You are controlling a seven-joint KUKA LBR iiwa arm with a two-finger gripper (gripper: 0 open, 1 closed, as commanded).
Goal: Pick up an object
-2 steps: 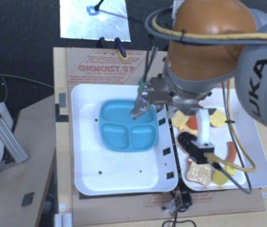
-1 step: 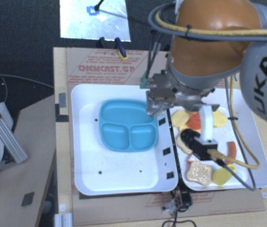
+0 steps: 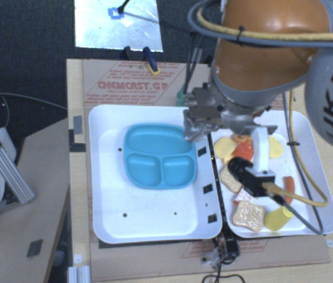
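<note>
Orange-banded, our arm (image 3: 267, 34) looms nearest, its hand (image 3: 196, 128) poised where the white left bin (image 3: 154, 217) and white right bin (image 3: 306, 133) meet. Released or clenched, we cannot tell. One blue three-part plate (image 3: 157, 158) lies just view-left of the hand in the left bin, long axis crosswise, likely the nearest pick. View-right of the hand, the right bin holds one toast slice (image 3: 248, 215), one yellow piece (image 3: 277, 218) — and more small foods (image 3: 243, 149), partly hidden.

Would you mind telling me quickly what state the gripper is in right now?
Gripper: cannot be told; it hangs by the blue tray, at its right edge.
</note>
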